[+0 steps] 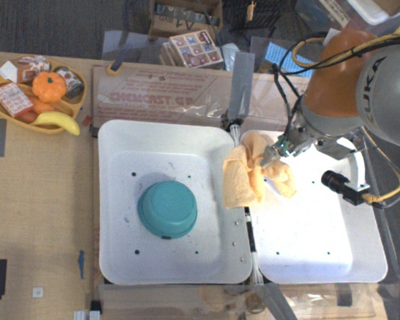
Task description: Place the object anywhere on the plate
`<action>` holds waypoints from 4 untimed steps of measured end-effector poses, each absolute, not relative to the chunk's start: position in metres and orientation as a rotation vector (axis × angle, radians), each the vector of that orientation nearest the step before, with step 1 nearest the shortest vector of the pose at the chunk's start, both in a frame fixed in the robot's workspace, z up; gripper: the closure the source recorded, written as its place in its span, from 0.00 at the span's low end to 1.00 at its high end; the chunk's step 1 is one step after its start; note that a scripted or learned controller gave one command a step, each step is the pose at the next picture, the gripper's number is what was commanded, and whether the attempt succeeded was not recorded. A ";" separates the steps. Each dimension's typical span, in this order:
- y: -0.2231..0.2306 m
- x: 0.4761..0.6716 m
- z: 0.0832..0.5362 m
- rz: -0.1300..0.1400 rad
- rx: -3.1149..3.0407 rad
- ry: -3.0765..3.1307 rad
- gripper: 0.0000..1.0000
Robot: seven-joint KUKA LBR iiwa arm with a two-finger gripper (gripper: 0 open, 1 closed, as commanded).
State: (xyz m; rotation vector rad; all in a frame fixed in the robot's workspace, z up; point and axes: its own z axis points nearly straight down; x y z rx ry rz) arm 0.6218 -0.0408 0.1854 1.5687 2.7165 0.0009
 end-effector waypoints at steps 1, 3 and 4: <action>-0.041 0.623 0.226 0.002 1.567 2.717 1.00; 0.048 0.583 0.234 0.003 0.389 3.115 1.00; 0.099 0.554 0.233 0.002 -0.001 3.140 1.00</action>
